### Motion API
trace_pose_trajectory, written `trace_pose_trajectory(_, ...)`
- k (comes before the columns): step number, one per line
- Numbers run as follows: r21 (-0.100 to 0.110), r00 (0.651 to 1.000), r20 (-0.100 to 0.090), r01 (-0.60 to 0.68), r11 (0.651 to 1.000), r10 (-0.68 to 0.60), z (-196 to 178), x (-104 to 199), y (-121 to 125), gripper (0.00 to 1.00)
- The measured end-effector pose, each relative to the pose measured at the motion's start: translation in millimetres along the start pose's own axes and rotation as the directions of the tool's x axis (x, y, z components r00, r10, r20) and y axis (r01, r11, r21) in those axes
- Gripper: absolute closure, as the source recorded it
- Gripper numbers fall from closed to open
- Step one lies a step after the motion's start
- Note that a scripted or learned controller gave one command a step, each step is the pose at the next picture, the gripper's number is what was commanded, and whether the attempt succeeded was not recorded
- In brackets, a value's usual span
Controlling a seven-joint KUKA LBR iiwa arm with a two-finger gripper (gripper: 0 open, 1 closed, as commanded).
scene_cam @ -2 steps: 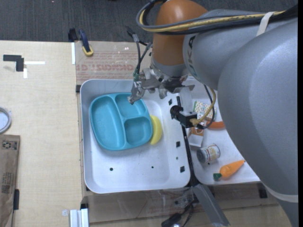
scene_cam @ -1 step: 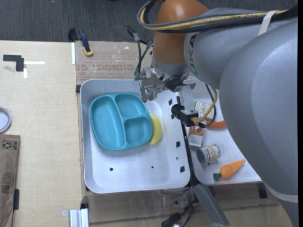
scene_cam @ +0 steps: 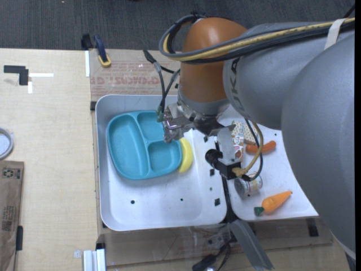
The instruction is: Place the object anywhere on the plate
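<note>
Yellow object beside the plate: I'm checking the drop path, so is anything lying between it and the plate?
Nothing visible does. The yellow object lies right against the blue plate's right edge, with the claw over that edge.

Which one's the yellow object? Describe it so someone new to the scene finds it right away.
Start at the left white bin, which holds a blue divided plate. The yellow object sits against that plate's right edge, just below the gripper. It is the one yellow, rounded thing there; the carrots in the right bin are orange with green tops.
</note>
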State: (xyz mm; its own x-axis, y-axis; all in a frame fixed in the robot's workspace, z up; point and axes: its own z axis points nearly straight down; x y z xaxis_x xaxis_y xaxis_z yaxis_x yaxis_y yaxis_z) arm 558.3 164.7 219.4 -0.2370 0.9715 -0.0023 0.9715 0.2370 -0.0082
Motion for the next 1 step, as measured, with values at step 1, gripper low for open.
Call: trace_pose_trajectory(1,0.001,1.0,0.001,-0.031,1.0,0.031,-24.0,31.0,-48.1,1.0)
